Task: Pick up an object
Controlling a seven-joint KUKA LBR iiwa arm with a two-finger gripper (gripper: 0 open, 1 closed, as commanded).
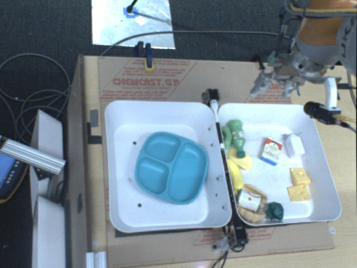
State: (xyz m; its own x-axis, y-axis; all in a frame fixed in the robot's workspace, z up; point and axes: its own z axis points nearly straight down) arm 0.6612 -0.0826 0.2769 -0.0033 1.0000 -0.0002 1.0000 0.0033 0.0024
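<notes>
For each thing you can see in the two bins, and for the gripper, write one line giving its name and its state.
gripper: open, above the bench behind the right bin, holding nothing
blue plate: flat, right way up, in left bin
green bottle: lying on its side
small carton: lying flat
two cheese blocks: lying side by side

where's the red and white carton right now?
In the camera view, the red and white carton lies in the right bin, upper middle, between the green bottle on its left and the small white block on its right.
</notes>
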